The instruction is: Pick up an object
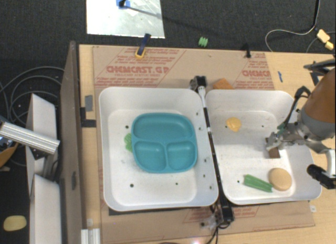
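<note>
Three loose things lie in the right bin (252, 98) that I could go for: a small yellow piece (233, 125) toward its far left, a green stick (257, 183) along its near edge, and a tan round lump (280, 179) just beside the stick at the near right corner. My pincer (274, 146) hangs low by the right wall, with something small and brown (274, 154) right under it; I cannot tell how its jaws stand, nor whether it has anything.

I judge the tan lump the best target: it is closest, so I would lift clear, shift toward the near edge and drop straight down over its middle. The stick lies close by on one side and the bin's corner wall on the other, so room is tight there. The middle of the bin floor is open for travel. The left bin (113, 133) carries a teal divided tray (164, 142).
</note>
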Controlling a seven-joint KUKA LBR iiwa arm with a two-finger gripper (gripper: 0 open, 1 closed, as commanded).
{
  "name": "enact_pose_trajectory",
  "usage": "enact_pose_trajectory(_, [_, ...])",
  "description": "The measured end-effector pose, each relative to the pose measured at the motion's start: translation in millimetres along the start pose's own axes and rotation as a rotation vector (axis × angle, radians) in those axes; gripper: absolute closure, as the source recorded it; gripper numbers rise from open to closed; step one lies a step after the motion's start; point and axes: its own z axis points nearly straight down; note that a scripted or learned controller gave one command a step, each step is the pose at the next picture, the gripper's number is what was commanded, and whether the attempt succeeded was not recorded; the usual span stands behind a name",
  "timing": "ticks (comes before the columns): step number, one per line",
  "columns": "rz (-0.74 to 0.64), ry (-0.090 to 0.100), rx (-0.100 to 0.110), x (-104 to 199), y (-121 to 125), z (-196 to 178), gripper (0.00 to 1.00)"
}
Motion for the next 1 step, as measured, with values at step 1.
enact_pose_trajectory(1, [-0.009,0.003,-0.007,83.5,9.4,-95.4,1.00])
